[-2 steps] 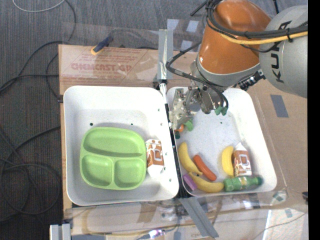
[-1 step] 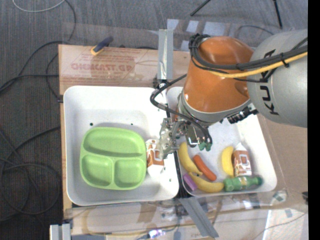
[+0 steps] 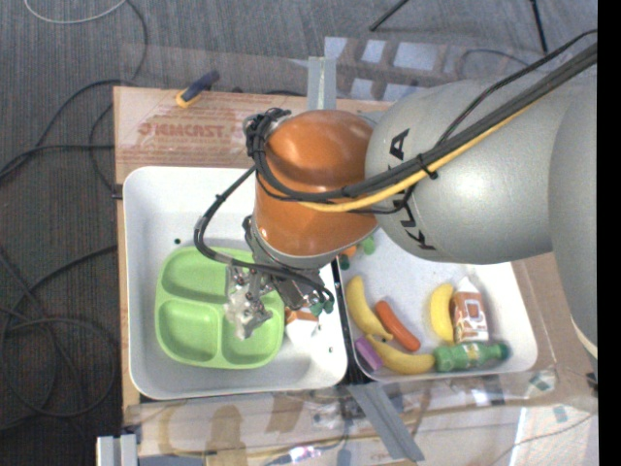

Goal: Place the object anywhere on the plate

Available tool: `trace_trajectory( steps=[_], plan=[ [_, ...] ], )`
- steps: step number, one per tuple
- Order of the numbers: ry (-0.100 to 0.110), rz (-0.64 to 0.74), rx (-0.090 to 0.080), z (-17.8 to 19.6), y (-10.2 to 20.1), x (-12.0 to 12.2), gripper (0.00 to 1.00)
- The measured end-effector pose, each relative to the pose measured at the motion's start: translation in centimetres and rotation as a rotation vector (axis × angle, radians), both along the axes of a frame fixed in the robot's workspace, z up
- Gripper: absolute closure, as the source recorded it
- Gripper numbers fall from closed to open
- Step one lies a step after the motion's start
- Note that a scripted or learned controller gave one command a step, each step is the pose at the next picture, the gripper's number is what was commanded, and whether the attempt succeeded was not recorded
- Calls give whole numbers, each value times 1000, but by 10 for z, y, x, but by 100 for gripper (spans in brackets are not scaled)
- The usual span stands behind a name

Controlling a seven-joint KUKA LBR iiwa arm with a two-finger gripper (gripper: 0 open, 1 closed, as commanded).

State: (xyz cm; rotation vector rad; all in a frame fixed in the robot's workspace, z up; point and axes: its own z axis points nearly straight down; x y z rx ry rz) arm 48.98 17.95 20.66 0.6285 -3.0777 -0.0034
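A green plate (image 3: 190,326) with three compartments lies in the left bin (image 3: 155,212), toward its front. My gripper (image 3: 246,309) hangs over the plate's right side, above the divider between the compartments. The arm's orange band and wrist hide the plate's upper right part. A small orange and white object (image 3: 305,313) shows just right of the plate, beside the gripper body and partly hidden by it. I cannot make out whether it rests on the bin floor or touches the gripper.
The right bin (image 3: 519,289) holds two bananas (image 3: 361,304) (image 3: 441,311), a red sausage-shaped toy (image 3: 399,326), a small bottle (image 3: 470,316), a green item (image 3: 472,355) and a purple piece (image 3: 365,353). The arm's big grey body covers the bins' back right.
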Motion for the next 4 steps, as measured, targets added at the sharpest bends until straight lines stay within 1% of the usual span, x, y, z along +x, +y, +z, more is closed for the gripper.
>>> trace_trajectory(
  steps=[1,2,3,4],
  plan=[
    [1,-331,-2,-28,55,7,100],
    [-16,-389,10,-112,30,5,100],
    [-6,-450,23,-77,-21,11,100],
    [0,-465,1,-59,-52,0,100]
  ],
)
